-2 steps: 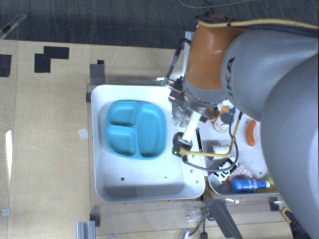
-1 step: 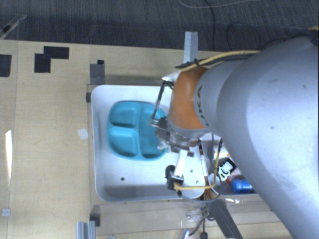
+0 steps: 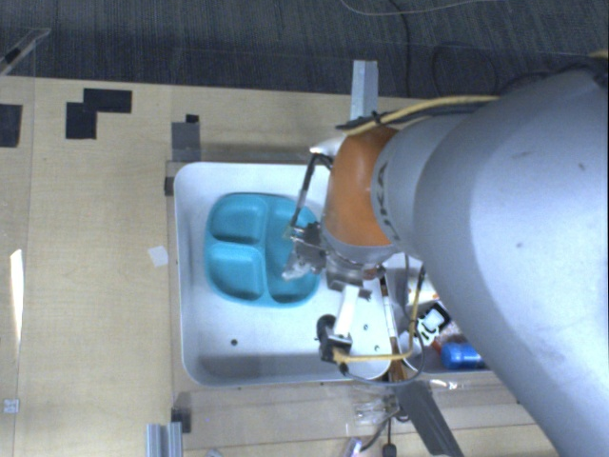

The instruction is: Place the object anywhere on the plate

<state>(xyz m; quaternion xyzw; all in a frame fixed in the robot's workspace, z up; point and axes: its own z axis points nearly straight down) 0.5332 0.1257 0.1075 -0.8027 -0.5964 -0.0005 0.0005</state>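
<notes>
Gripper: the gripper [image 3: 303,253] hangs over the right-hand edge of the blue plate [image 3: 238,250], at or just above its rim. At this slant its metal parts blur into the plate, so I cannot tell whether it is spread or pressed together.
Held or touched: nothing can be made out in its grasp. Whether it touches the plate cannot be told either.
Right bin: only a near strip of the right bin [image 3: 455,379] shows beneath the arm. A small blue object [image 3: 463,355] lies there, partly covered by the arm, and a black-and-white item [image 3: 433,320] sits just beyond it.
Left bin: the left bin [image 3: 195,284] is white and shallow. Its near floor is bare apart from a tiny dark speck.
Plate: turquoise with rounded corners and divided into compartments, it lies flat in the middle-to-far part of the left bin, well apart from the small blue object.
Arm: the grey arm [image 3: 495,236] comes in from the right and covers most of the right bin. Its orange band [image 3: 352,188] sits just above the wrist, beside the plate's right side.
Surface: the pale wooden surface [image 3: 86,284] carries both bins. Metal posts [image 3: 186,139] stand at the left bin's far corner.
Far edge: black block markings [image 3: 95,110] lie on the surface beyond the bins.
Floor: dark carpet [image 3: 190,8] lies beyond, with a thin cable [image 3: 447,3] trailing across it.
</notes>
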